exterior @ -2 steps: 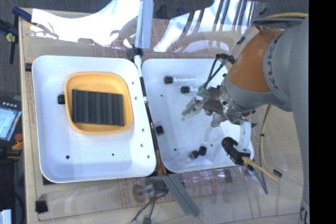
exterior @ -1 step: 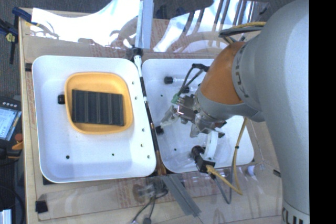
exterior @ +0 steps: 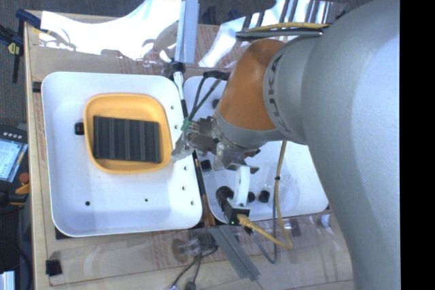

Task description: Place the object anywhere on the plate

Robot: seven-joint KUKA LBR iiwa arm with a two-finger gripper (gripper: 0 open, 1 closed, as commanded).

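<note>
A yellow plate [exterior: 112, 109] lies in the left bin [exterior: 102, 214]. On the plate rests a dark grey ribbed object [exterior: 129, 139], lying flat and covering much of its middle. My gripper [exterior: 187, 140] hangs over the divide between the two bins, just right of the plate's right edge and apart from the ribbed object. The orange wrist band [exterior: 248, 95] and the grey arm hide most of the right bin [exterior: 306, 197].
A small black piece [exterior: 79, 128] sits in the left bin beside the plate's left edge. Small black items [exterior: 257, 196] lie in the right bin's front part under the wrist. Cables [exterior: 275, 234] trail over the front edge of the bench.
</note>
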